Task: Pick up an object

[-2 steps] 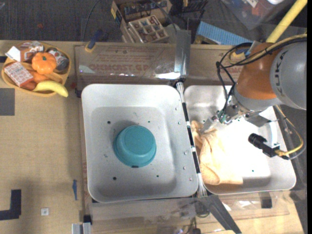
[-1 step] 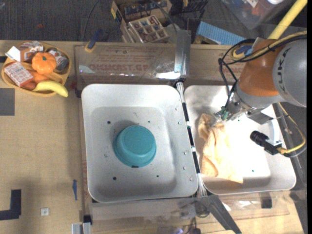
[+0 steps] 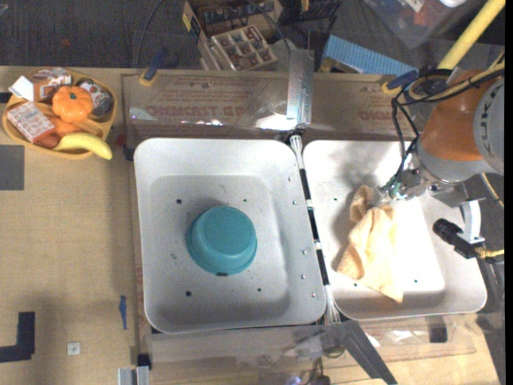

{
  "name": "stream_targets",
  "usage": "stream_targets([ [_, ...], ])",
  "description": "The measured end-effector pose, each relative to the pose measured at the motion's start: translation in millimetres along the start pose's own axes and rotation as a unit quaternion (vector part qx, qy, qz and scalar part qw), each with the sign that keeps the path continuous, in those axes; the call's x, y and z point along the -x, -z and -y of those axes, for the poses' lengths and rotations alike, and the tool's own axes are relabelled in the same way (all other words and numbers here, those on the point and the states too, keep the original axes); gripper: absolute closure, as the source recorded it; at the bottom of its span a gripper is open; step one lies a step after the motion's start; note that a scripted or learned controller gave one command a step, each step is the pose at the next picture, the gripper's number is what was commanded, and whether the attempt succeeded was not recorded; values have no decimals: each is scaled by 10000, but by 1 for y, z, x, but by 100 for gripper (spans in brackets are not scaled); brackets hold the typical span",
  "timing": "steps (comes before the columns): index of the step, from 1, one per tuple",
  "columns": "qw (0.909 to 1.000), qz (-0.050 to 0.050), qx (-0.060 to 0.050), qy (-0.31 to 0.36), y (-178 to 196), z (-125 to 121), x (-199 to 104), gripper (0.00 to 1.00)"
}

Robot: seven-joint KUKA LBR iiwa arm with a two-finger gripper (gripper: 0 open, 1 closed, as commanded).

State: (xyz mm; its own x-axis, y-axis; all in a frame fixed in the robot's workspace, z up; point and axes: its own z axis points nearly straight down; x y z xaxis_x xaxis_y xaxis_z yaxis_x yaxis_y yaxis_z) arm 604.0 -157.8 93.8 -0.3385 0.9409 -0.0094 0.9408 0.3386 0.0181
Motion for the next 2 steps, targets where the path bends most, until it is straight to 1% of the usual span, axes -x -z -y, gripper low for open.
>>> stream_targets([
  [1, 9968, -36, -63, 792, 33, -27, -44, 100],
  [2, 9968, -36, -63, 791, 32, -27, -44, 0],
])
